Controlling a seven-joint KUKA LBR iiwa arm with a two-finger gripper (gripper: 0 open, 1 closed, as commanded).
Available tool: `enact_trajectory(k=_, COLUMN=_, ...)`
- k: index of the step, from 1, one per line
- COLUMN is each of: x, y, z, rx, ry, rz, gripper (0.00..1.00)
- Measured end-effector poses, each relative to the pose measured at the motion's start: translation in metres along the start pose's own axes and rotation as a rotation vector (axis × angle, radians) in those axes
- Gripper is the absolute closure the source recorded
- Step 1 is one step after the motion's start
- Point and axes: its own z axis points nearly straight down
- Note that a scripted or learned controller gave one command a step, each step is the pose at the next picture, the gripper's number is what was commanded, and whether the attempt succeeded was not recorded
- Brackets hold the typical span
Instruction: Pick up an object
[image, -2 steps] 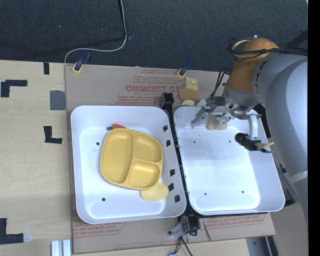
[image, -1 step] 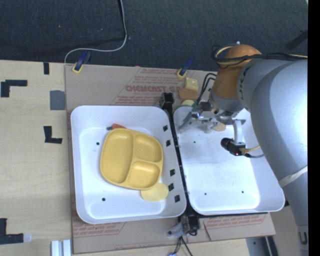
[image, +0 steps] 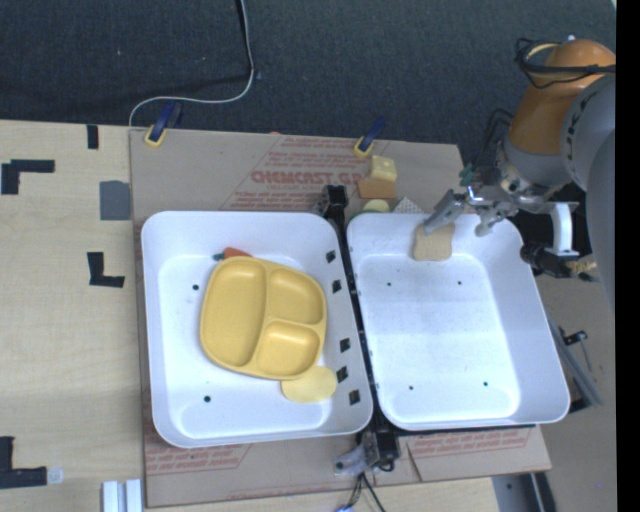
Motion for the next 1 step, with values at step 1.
enact_trajectory(k=1, x=0.0488, y=-0.0005, z=0.0883, rx=0.015, ry=0.006, rz=-0.007, gripper=0.0)
